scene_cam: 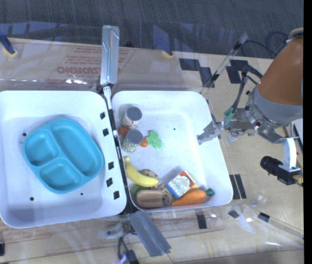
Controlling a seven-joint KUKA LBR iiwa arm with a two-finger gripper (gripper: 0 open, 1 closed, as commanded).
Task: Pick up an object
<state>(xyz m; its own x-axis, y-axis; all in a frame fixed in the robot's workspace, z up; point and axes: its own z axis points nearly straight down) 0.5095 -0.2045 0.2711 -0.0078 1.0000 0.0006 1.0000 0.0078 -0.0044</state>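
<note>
Starting at the left, a shallow white left bin [2, 147] was seen to hold a blue divided tray [62, 155], laid flat near its middle. Nothing else in that bin seemed easy to lift.

The right bin [172, 114] was where the pickable objects lay. Two small cans [132, 115] were crowded against its left wall, with a green toy [155, 141] just beside the lower one. A banana [139, 176], a brown loaf-like piece [149, 198], a small carton [180, 185] and a carrot [191, 197] were heaped along the near edge, some touching. The heap was judged likely to make a clean grasp harder there.

The gripper [206, 135] was seen at the right rim of this bin, well apart from every object and carrying nothing. Whether it was open or closed could not be told. The grey arm [279, 92] was extended in from the right, so a reach across the bin was judged to be needed next.
</note>
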